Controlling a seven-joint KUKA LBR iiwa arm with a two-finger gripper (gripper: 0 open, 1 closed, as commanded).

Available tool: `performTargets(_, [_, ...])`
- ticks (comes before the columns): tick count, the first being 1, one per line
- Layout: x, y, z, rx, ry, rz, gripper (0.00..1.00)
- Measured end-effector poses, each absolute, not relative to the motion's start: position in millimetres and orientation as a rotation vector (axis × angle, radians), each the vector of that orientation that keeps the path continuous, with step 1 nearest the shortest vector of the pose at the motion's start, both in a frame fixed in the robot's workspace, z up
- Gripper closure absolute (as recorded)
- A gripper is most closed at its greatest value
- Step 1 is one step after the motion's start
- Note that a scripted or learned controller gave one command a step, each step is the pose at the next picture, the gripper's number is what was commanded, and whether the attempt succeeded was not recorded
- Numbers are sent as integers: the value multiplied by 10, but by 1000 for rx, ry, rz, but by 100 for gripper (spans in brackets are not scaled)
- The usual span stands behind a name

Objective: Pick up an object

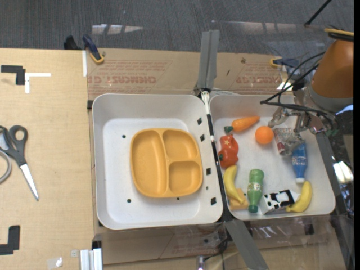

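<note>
Gripper (293, 125) parked over the far right part of the right bin (275, 170). Open or closed? Can't tell from this angle, too much cable and clutter around it.

Best bet for the pick, going by what's nearest: blue bottle (300, 161), lying flat just below the gripper, near the bin's right wall.

- Probably light and fairly stiff plastic, but round and slick, so likely to roll or squirt out if pinched off-centre.
- Safer to grab across the middle of the body, square to its long axis, not by the cap end.

Neighbours to watch:

- Clear crinkly thing (284, 142) right beside the bottle's top end. Hard to say what it is; could snag or come along.
- Orange (264, 135) and carrot (245, 123) a bit to the left, out of the way.
- Right banana (304, 198) just past the bottle's lower end, close enough to get nudged.
- Green bottle (255, 189), left banana (232, 185) and red toy (228, 149) well clear, over by the divider.

Not much room between bottle and wall, so little margin on that side.

Left bin (112, 167) just holding a yellow tray (166, 163), no bother.
</note>
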State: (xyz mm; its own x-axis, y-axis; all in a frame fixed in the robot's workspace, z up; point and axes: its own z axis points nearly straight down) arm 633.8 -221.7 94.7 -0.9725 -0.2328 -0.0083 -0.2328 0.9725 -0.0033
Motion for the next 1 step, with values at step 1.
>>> performTargets(1, [6083, -2211, 931, -192, 3132, 1, 0])
